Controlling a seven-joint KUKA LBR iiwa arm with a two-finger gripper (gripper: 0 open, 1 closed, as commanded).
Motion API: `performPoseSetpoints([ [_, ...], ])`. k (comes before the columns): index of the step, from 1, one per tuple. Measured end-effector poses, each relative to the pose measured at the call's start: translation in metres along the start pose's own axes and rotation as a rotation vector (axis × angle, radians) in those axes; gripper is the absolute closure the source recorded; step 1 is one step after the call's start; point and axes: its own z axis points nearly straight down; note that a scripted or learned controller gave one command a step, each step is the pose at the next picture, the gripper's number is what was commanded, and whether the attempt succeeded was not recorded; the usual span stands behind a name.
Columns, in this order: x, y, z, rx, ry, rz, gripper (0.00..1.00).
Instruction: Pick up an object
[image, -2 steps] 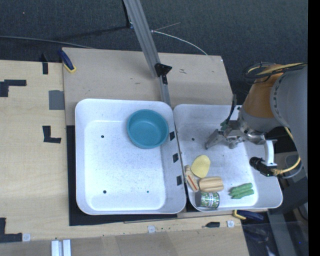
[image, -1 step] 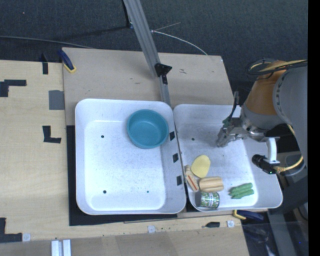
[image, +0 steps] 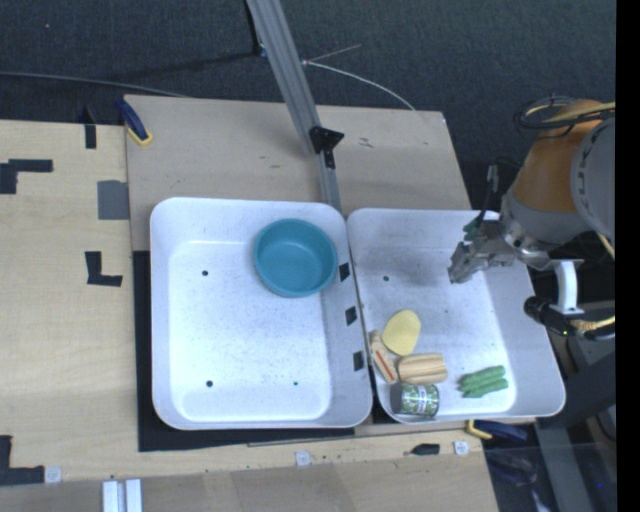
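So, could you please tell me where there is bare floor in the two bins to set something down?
The left bin is bare below and left of the blue bowl. In the right bin, the upper half under the tool is free. Its lower part is crowded: the yellow piece, hot dog, can and green item.

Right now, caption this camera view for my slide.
Gripper above right bin; blue bowl in left bin.

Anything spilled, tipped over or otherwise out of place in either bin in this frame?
Nothing looks spilled or damaged. The blue bowl sits upright in the left bin. In the right bin, a can lies on its side, crowded against a hot dog toy and a yellow piece; a green piece lies apart. The gripper hovers above.
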Motion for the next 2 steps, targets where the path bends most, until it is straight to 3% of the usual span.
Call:
performPoseSetpoints([
  [2, 0.000, 0.012, -0.100, -0.002, 0.000, -0.001, 1.00],
])
